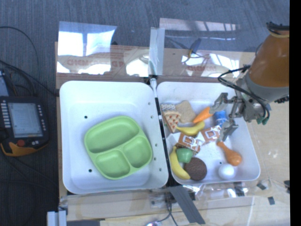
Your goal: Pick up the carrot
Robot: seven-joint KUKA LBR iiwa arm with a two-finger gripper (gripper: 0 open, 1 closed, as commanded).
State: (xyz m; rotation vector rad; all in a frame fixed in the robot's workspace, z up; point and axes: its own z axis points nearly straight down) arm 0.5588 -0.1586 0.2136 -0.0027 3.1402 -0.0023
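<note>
Closest to the lens, along the near rim of the right bin [256, 171], lie a banana [178, 165], a brown ball-like piece [196, 168], a white egg [226, 171] and an orange drumstick-shaped toy [229, 154]. Further back the carrot [202, 115] rests tilted in the middle of the bin, its lower end touching a second banana [194, 129] and a slice of bread [185, 110] just beside it. To its right the gripper [227, 114] hangs with its jaws spread, nothing between them, over a blue item [220, 117]. A good pick would likely shift the gripper left, align the fingers across the carrot's slim body, and descend clear of the banana. Left of all this sits the green plate [119, 146].
</note>
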